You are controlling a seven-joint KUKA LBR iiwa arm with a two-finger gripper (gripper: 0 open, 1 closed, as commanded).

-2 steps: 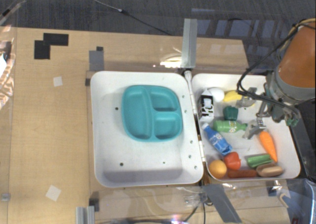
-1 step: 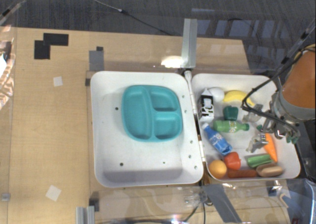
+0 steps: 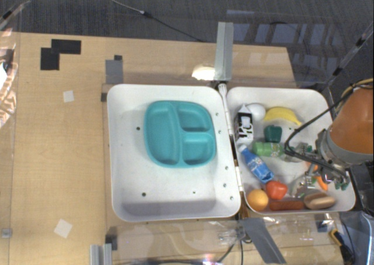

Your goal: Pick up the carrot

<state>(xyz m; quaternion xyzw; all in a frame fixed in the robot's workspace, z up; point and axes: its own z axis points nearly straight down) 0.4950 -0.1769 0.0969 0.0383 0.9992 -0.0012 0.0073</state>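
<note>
The carrot is a small orange piece near the right end of the right bin, mostly hidden by the wrist. My gripper hangs low in that bin, directly over and against the carrot. The arm's orange band sits just above it at the view's right edge. The wrist body and cables block the space around the carrot, so whether the carrot is gripped stays hidden.
Packed around the gripper are a brown bun-like item, a dark red sausage, a tomato, an orange, a blue bottle, a green bottle and a banana. A teal divided plate lies in the left bin.
</note>
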